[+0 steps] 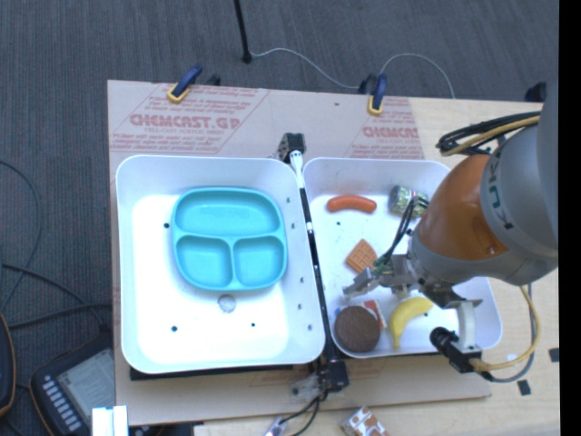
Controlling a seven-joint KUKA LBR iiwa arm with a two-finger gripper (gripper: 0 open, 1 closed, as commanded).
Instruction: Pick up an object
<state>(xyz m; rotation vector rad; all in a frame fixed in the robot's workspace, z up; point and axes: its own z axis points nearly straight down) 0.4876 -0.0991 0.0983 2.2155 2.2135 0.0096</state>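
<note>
Board [191, 125] printed "CHEMCAST GP" (red, repeated), gripper [374, 278] beside waffle [360, 256], finger state unclear

- You are seeing "CHEMCAST GP" showing in red print on the board [186, 122], above the left bin [127, 243].
- You are seeing the same red print repeating fainter above the right bin [313, 234], around the clamps.

I worked in what looked like a robotics lab. My bench was a brown board [300, 125] printed with "CHEMCAST GP" and held by blue and yellow clamps [185, 82], on grey carpet [82, 34]. Loose cables [36, 243] trailed across the floor, and a thin black stand pole [239, 16] rose behind it.
</note>
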